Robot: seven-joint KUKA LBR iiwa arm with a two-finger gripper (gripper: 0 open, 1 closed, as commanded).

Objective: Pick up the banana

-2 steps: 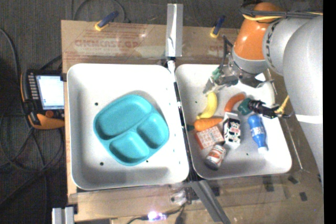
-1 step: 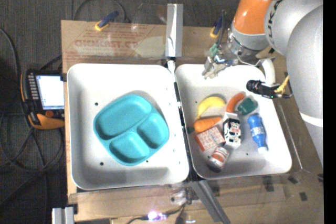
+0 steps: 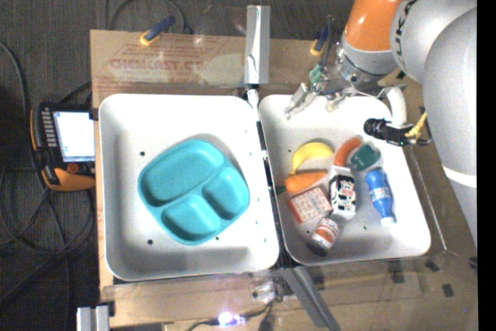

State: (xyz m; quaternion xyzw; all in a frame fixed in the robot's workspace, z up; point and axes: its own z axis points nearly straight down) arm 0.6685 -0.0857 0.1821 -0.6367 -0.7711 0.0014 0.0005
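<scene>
Right bin (image 3: 403,240) holds banana (image 3: 310,155), lying below the tool (image 3: 298,103).

Teal divided tray (image 3: 195,191), left bin (image 3: 116,120)

The banana (image 3: 311,154) is a short, curved yellow fruit lying on the floor of the right-hand white bin (image 3: 273,167), in its upper middle part, towards the wall shared with the left bin. It rests on its side with its arch bowed upwards in the view. Only its upper curve is visible; its lower edge is overlapped by an orange item (image 3: 307,181) just below, and a red-orange piece (image 3: 346,149) touches its right end.
</scene>
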